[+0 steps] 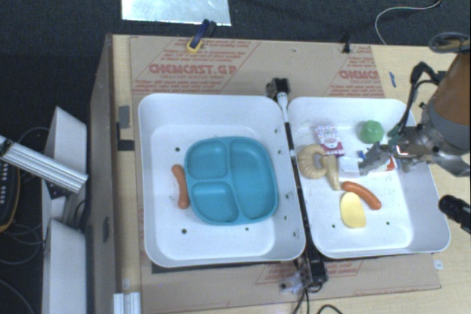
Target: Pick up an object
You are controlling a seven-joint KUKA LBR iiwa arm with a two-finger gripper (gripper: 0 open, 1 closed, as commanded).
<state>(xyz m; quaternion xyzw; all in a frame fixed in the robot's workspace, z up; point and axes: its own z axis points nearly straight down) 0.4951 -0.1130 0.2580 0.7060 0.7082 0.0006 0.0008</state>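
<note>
White moulded plastic forms both shallow bins, each a rounded-corner rectangle with a smooth, slightly glossy floor. They sit side by side on a desk (221, 59) covered in tan cardboard printed with red lettering. The left bin (162, 232) carries a teal divided tray (230, 179), glossy and soft-cornered, split into three compartments. Just left of the tray, beside it and not in it, lies a slim orange-red sausage (179, 186), a smooth cylinder running near to far.

The right bin (412, 232) holds a loose cluster. A round green ball (372, 131) sits toward the far right. A small crinkled packet (327, 139), white with red print, lies far left of centre. Below it rests a beige ring-shaped pastry (312, 160), matte and lumpy, close to the wall between the bins. A second glossy orange-red sausage (361, 195) lies slanted near the centre, and a pale yellow rounded lump (353, 212) touches its near side.

The gripper (374, 157), dark metal, reaches in from the right over the right bin, low between the ball and the slanted sausage. Whether its fingers are spread or pressed together cannot be told.
</note>
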